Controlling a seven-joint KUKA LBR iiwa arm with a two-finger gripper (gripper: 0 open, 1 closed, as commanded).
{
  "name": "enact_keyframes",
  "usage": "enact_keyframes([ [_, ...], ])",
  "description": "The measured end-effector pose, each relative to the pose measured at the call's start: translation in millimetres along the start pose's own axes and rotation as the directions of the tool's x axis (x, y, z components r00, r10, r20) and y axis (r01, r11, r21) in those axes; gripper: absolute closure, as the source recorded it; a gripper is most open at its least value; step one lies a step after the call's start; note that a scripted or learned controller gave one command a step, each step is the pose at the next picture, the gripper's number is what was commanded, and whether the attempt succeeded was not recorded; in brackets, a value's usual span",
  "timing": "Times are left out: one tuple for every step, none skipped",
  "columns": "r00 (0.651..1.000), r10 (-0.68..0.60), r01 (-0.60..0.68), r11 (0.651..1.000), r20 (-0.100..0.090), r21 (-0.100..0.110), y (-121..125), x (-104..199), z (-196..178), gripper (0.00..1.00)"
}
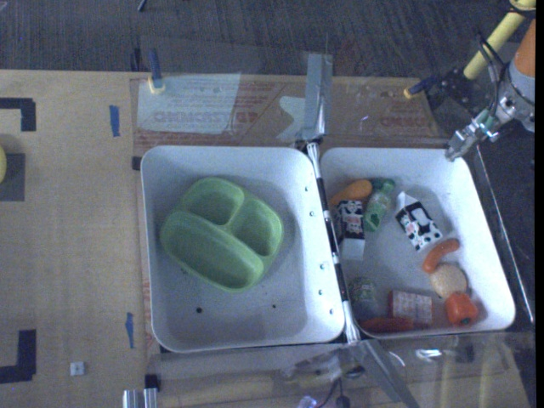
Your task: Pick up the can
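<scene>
The can is small and grey-green. It sits near the front left corner of the right bin, next to a red box. My gripper hangs over the bin's far right corner, well away from the can and above the rim. It is small and partly blurred here. Nothing shows in its grasp.
The right bin also holds two cow-patterned cartons, a green bottle, a sausage, a bun and an orange pepper. A green divided plate lies in the left bin.
</scene>
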State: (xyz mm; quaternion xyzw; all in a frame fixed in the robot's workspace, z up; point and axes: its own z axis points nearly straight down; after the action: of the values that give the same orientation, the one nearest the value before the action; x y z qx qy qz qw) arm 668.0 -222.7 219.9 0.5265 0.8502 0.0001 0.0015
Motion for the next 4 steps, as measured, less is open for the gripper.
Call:
enact_keyframes([
  [1.0, 0.0, 0.0, 1.0, 0.001, -0.001, 0.9, -0.2, -8.3, 1.0],
  [1.0, 0.0, 0.0, 1.0, 0.003, -0.003, 1.5, -0.9, -17.5, 1.0],
  [0.998, -0.055, 0.055, 0.998, -0.005, 0.003, -54.4, 38.0, 62.5, 1.0],
  [1.0, 0.014, -0.014, 1.0, -0.002, 0.001, -1.4, 0.3, 98.1, 1.0],
])
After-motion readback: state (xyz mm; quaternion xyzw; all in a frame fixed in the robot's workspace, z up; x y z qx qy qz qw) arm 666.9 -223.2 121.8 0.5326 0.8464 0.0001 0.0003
